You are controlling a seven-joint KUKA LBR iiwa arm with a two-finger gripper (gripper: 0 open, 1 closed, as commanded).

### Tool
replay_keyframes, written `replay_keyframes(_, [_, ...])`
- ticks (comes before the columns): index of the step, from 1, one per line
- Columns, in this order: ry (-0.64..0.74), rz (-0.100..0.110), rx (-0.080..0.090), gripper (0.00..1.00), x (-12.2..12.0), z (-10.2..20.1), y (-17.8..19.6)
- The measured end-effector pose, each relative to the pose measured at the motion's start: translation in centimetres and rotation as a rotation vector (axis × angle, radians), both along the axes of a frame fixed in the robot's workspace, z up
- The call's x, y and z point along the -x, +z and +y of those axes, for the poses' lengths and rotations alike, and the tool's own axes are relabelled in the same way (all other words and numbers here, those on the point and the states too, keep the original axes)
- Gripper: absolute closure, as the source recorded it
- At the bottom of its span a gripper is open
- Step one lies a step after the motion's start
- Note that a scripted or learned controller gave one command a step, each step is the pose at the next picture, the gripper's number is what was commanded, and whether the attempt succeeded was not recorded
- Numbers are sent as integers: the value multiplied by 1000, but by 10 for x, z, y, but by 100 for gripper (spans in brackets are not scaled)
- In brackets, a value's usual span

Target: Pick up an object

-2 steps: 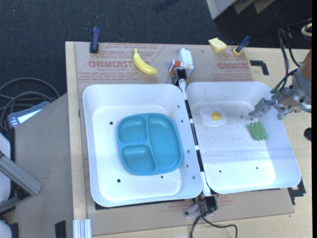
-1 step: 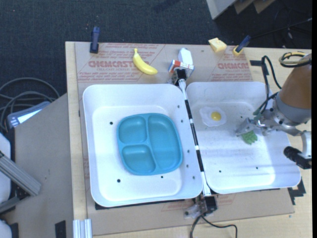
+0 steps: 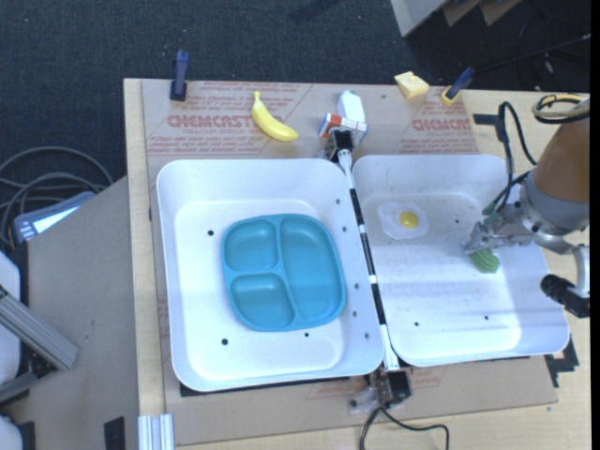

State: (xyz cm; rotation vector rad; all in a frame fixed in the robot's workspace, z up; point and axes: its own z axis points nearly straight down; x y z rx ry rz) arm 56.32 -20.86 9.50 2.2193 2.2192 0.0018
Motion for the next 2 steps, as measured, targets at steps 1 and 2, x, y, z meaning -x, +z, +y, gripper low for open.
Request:
replay_keyframes(1, [2, -11, 2, 100, -31, 65, -6])
replay_keyframes(2, [1, 1, -2, 100, -59, 128, 90])
